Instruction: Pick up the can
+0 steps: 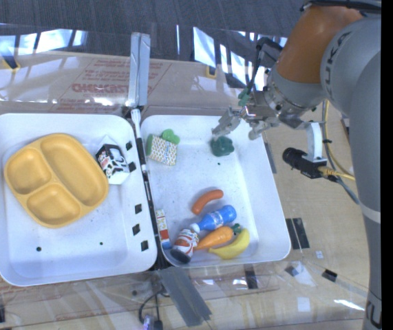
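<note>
At the right bin's [268, 184] near edge lie a curved yellow banana [232, 246], an orange carrot [215, 238], a glossy blue can [217, 218] on its side and a red sausage [206, 200]. Farther back sit a green-checked block [162, 150] and a dark green lump [221, 145]. The pincer [241, 124] hangs spread open above that lump, gripping nothing. The left bin [17, 253] holds a smooth yellow 3-compartment plate [55, 178].

Faint red print on the clear sheet [96, 81] behind the bins (unreadable, mirrored).
</note>
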Controlling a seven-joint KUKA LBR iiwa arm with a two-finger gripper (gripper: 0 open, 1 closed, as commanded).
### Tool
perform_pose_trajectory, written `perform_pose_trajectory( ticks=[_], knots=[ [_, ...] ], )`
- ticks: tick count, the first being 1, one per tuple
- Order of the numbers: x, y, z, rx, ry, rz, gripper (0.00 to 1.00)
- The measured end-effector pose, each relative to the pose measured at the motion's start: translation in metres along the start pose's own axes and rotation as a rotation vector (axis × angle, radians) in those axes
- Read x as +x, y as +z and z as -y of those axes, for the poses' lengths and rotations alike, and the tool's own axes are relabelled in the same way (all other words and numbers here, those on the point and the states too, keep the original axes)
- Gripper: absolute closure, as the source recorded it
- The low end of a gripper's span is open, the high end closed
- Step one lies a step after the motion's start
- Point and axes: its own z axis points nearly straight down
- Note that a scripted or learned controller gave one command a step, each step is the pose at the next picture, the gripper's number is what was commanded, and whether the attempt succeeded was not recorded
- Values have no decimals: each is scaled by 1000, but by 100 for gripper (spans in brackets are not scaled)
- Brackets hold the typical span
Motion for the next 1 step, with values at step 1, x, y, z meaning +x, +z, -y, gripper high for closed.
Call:
perform_pose_trajectory(
  ticks=[1],
  knots=[
    [20,36,11,2,281,-1,0]
  ],
)
